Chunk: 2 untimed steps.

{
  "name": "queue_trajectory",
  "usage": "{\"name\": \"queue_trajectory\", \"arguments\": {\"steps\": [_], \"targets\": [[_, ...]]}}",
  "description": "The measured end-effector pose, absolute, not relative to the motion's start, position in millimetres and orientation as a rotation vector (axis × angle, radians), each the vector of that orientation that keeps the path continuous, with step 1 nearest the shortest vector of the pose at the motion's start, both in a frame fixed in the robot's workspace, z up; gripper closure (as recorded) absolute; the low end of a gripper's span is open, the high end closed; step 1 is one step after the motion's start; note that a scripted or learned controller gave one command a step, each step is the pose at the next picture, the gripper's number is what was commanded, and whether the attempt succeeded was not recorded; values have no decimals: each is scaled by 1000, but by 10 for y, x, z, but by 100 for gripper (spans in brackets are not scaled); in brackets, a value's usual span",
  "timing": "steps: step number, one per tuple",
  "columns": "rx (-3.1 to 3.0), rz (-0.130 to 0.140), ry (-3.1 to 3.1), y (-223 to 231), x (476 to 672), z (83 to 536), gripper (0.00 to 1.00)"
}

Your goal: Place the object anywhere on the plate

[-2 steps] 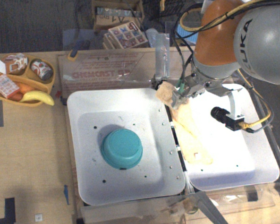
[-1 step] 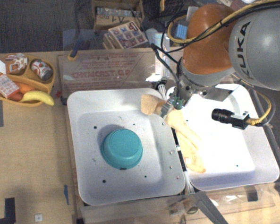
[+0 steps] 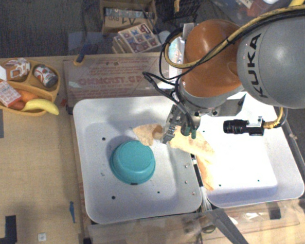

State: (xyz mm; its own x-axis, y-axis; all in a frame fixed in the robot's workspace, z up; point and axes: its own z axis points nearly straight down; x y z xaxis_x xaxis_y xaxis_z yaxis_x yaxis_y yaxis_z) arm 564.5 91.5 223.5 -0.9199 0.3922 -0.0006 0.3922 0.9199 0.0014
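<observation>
The pincer (image 3: pixel 179 128) hangs low over the inner edge of the left shallow white bin (image 3: pixel 90 117); whether it is spread or pinching, I cannot tell. Just left of it, likely the task's thing, lies a pale tan crumpled object (image 3: pixel 147 132). Below-left sits the teal round plastic plate (image 3: pixel 133 162), upside-down perhaps. Open bin floor lies between them, though the bin wall crowds the pincer's right.

Teal plate (image 3: pixel 133 162) in left bin (image 3: pixel 95 200), hand (image 3: pixel 179 130) above pale object (image 3: pixel 147 132) beside it.
</observation>
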Motion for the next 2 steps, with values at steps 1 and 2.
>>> {"name": "queue_trajectory", "arguments": {"steps": [1,2], "targets": [[11,3,3140,1363,5448,2251,100],[11,3,3139,1362,5449,2253,0]]}}
